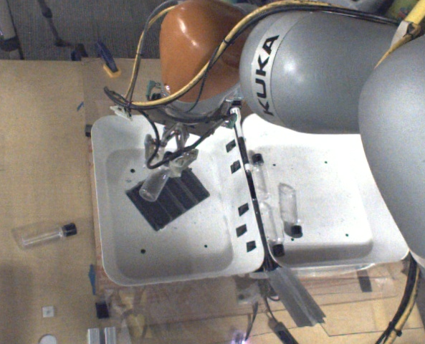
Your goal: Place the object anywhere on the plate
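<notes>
Hand (170, 158) over black plate (170, 198), clear vial (155, 186) touching plate

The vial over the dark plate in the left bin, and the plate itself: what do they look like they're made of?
The vial looks like clear glass or plastic: see-through, with pale glints; which of the two I can't tell. The plate looks like matte black plastic or rubber, ribbed in parallel grooves, with no shine. The left bin looks like smooth white moulded plastic.
</notes>
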Controlling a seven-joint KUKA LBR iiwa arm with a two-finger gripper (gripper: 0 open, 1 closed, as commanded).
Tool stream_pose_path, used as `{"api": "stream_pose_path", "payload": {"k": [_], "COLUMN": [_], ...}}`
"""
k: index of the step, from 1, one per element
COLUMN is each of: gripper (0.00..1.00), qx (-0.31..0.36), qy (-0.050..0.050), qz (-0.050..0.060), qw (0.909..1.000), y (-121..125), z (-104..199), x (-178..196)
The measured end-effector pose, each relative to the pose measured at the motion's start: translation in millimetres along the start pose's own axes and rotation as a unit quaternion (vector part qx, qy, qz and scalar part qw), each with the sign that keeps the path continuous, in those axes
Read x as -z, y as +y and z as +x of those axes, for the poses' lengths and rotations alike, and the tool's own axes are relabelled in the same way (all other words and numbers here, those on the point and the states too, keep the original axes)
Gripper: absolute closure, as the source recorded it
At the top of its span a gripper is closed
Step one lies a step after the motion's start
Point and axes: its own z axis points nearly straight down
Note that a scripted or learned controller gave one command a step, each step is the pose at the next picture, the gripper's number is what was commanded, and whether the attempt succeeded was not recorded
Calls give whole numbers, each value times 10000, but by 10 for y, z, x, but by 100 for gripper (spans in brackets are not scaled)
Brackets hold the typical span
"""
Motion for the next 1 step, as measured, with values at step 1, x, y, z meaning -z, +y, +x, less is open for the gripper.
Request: {"api": "stream_pose_path", "payload": {"k": [1], "gripper": [100], "qx": [-111], "qy": [-6], "qz": [9], "qw": [9999], "y": [-183], "z": [53], "x": [-753]}}
